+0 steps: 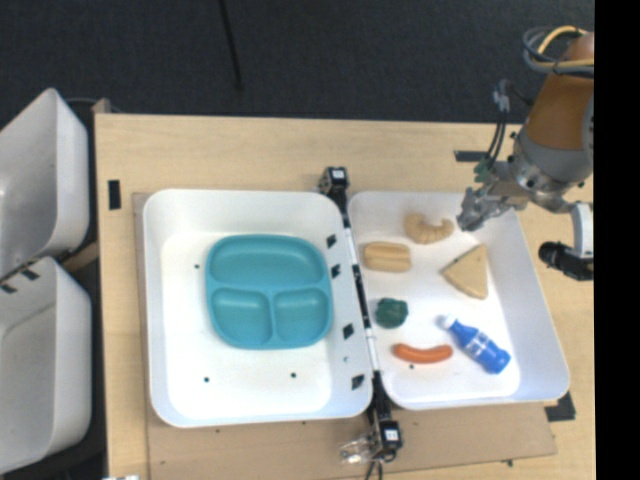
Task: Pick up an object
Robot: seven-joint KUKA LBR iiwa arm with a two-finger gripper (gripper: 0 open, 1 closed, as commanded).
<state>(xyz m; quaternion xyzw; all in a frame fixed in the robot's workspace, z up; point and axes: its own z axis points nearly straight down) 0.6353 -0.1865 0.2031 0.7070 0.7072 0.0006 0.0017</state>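
In the right-hand bin (530,278), right of frame centre, lie a curved tan croissant (430,229), a bread roll (386,257), a tan wedge (469,272), a green lump (390,312), a red sausage (422,353) and a blue bottle (477,345). The gripper (473,214) hangs just right of the croissant at the bin's upper edge; whether its claw is apart or together cannot be told. The left bin (180,388) holds a teal divided plate (268,290).

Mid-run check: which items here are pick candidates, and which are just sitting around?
Pick candidates, right bin: croissant, bread roll, wedge, green lump, sausage, blue bottle; gripper beside the croissant.

Lying about: teal plate, left bin.
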